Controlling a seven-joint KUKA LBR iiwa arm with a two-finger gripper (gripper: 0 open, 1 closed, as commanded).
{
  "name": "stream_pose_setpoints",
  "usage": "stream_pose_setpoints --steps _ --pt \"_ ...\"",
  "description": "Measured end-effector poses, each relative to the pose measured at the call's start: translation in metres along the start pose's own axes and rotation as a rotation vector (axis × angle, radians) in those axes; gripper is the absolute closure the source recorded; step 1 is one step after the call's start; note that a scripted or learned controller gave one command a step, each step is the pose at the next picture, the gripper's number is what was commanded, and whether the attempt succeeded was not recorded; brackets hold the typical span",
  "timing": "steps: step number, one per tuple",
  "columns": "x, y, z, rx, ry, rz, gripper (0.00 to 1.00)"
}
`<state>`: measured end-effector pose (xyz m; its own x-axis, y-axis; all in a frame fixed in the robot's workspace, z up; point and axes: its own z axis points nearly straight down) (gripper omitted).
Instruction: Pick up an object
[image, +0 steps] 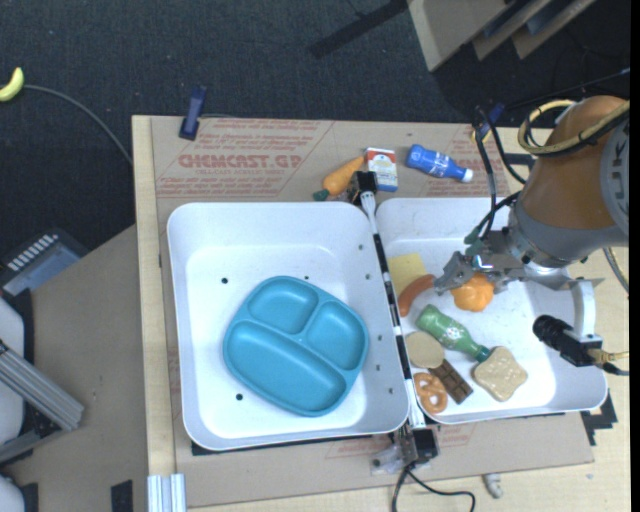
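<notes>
Red print runs across the brown board (250, 150) behind the bins, and it looks like "CHEMCAST GP", though the end is blurry. Smaller red lines above and below it are too fine to read.

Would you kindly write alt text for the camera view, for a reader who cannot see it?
The arm's tool hangs over an orange in the right bin, among a green bottle, toast slice and pretzel. The left bin holds a blue divided plate.
</notes>
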<state>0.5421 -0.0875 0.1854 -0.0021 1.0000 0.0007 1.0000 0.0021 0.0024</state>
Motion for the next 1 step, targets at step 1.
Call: stream_pose_setpoints --steps 1 --pt "0.0846 -0.0279 -0.0450 0.002 0.000 0.000 1.00"
